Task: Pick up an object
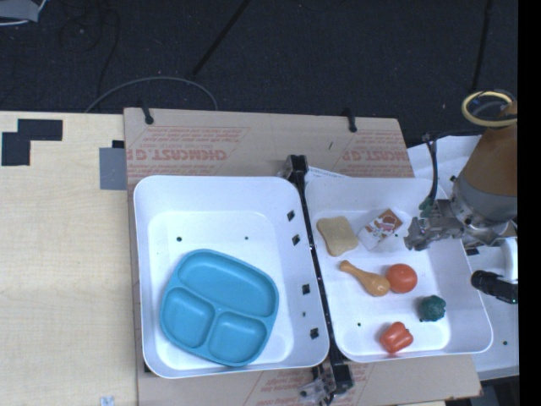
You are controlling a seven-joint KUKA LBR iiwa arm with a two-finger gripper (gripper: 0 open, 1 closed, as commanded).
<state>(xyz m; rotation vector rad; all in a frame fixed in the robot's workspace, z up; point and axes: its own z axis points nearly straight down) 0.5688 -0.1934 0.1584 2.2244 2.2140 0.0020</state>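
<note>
Bench bins: blue tray [220, 308] left, toy foods [372, 279] right

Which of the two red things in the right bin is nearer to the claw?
The round tomato, beside the yellow drumstick; the red pepper lies farther from the claw.

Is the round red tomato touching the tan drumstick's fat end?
Touching. The camera view shows the round red tomato pressed against the tan drumstick, no white bin floor between them.

A pale wooden bench [59, 252] bears cardboard [254, 146] under two white bins [215, 194].
</note>
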